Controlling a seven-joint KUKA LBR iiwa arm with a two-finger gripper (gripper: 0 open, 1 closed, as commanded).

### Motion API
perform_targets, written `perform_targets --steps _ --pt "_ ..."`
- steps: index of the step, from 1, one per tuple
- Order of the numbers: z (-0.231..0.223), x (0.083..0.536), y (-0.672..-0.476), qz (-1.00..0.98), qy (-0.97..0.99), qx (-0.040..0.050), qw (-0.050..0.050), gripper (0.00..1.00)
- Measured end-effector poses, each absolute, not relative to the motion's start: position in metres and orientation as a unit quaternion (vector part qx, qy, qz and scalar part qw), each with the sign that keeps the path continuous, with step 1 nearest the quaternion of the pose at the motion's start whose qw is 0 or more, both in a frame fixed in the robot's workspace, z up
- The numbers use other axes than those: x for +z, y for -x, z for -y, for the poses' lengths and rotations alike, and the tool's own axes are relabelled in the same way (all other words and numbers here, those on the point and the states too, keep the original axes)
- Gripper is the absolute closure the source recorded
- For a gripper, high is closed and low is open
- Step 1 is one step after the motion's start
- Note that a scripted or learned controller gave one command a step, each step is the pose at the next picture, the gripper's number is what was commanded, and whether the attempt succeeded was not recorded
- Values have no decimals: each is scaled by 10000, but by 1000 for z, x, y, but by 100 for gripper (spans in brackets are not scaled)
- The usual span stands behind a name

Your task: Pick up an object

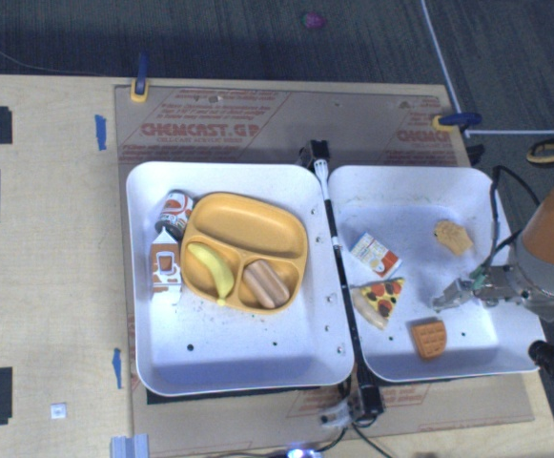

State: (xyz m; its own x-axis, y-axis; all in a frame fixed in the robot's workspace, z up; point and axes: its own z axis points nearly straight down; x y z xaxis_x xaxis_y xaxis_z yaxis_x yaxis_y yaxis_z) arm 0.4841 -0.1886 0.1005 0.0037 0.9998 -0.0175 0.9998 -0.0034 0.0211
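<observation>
From the fixed camera above the bench, the gripper (451, 297) sits low over the right bin (405, 191), reaching in from the right. Nothing lies between its tips that I can see, and the picture is too small there to tell whether the jaws stand wide or narrow — I cannot tell.

Relative to the jaws: the orange waffle-like square (428, 338) lies just below and slightly to the left, near but apart. The pizza slice (381, 300) lies to the left at about the same level, the small carton (374, 254) up and to the left, and the tan biscuit piece (453, 238) straight above, well apart.

My reading is that the approach step is in hand and no grasp is made yet. The waffle square looks the likeliest target; the next move would call for shifting down-left over it, then descending and closing.

The square has little long axis — its edges sit slightly tilted to the bin walls. The pizza slice is the one with a clear axis, its tip pointing down toward the bin's near edge.
</observation>
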Motion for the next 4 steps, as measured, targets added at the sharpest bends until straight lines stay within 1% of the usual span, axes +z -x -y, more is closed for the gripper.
perform_targets --steps 1,2,3,4 --pt "148 89 -482 -7057 -7085 4 93 0" --pt "170 90 -484 -7085 -7057 46 42 0" --pt "120 89 -483 -7065 -7076 23 92 0" --pt "125 101 -485 -7051 -7090 17 161 100"
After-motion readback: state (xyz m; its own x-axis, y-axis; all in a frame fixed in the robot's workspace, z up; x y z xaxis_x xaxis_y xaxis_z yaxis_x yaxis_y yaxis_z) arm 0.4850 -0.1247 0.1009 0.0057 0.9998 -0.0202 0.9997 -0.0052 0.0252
